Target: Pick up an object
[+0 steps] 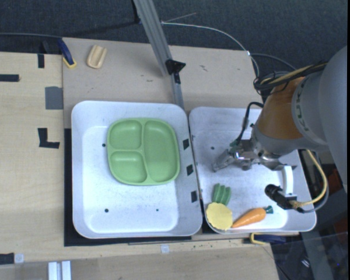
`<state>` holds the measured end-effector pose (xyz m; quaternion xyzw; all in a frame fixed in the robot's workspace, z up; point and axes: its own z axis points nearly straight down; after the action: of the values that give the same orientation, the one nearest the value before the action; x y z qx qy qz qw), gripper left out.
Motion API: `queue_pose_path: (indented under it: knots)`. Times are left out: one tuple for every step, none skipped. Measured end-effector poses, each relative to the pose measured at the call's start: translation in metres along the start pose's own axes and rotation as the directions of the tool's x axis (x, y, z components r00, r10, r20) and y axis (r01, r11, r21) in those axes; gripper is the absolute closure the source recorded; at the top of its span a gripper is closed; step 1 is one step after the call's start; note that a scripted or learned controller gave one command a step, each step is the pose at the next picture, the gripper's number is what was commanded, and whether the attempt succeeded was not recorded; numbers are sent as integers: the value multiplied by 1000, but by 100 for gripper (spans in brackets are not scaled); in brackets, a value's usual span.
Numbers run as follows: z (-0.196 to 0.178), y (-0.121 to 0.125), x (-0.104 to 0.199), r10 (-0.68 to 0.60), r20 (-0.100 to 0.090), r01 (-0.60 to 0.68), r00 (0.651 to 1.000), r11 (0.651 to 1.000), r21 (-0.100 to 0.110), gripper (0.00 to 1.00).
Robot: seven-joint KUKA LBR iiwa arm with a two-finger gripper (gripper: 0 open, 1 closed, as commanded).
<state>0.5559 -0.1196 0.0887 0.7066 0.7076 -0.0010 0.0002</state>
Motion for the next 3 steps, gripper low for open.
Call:
queue_pose_path:
  knots:
    - [-10,0,1,-1,-2,1,1000,1000,1,100]
    - [-56,6,-5,0,-1,0,1000,1000,-4,100]
    - [-119,9,-8,0,0,0,1000,1000,-6,100]
